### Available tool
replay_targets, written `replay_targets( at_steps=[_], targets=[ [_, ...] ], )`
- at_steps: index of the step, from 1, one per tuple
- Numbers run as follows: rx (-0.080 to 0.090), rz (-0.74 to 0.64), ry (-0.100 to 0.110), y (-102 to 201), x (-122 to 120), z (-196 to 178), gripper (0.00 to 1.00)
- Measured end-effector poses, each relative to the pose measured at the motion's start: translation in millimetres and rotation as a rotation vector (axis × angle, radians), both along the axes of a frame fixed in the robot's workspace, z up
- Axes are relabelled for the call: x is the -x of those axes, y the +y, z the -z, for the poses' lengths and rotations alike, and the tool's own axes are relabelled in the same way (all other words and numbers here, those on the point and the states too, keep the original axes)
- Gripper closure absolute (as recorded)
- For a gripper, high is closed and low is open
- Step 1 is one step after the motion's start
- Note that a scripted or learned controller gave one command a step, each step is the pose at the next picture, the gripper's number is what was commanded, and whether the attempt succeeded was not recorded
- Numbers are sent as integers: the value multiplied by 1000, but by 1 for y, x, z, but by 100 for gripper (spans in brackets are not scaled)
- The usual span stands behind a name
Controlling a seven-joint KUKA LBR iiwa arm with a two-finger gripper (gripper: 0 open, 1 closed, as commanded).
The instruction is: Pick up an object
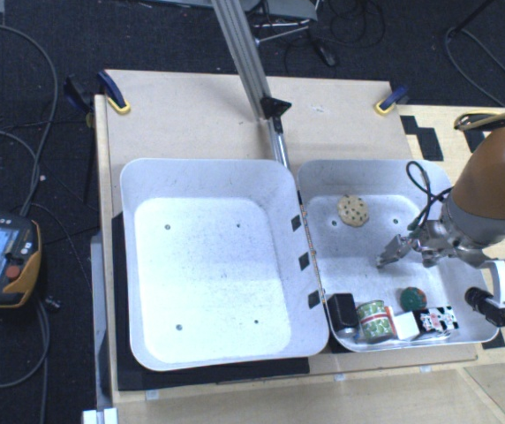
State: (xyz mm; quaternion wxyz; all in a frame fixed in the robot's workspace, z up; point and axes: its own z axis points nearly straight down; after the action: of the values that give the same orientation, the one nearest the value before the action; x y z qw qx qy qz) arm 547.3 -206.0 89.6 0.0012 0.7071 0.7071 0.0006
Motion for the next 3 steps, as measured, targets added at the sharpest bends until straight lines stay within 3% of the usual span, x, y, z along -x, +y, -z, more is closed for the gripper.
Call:
replay_targets(
  at_steps=[1,3],
  targets=[
    [1,0,-4,0,-1,-12,100],
    [0,0,-1,0,-1,-97,100]
  ],
)
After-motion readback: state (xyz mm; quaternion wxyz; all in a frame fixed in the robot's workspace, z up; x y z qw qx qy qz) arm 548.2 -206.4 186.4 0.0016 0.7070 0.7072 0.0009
